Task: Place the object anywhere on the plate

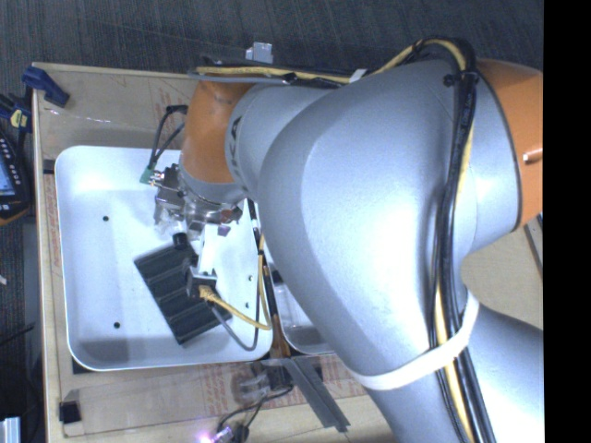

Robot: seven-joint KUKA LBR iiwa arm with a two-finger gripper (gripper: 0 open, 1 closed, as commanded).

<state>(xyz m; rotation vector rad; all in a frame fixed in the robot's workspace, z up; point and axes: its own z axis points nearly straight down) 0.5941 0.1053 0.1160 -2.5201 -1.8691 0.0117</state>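
You are looking down on a wood table [111, 90] with two white bins side by side. The left bin [92, 247] sits at 9 o'clock in the view. A small strip of the right bin [305, 340] peeks out at 6 o'clock.

The big grey arm [369, 201] comes in from 3 o'clock and covers much of both bins. Its orange band [208, 127] is near 11 o'clock.

The tool [187, 218] points down into the left bin, close to that bin's 3 o'clock wall and a bit toward 1 o'clock. You cannot tell if the tool is released or clenched, because the wrist hides its tip. You cannot tell if it grips anything.

You cannot tell where the object or the plate is, as the arm is in the way.

The left bin's floor has two tiny dark dots, one [106, 218] at 9 o'clock and one [117, 325] at 7 o'clock. A blue clip [46, 86] sits at the table's 10 o'clock corner.
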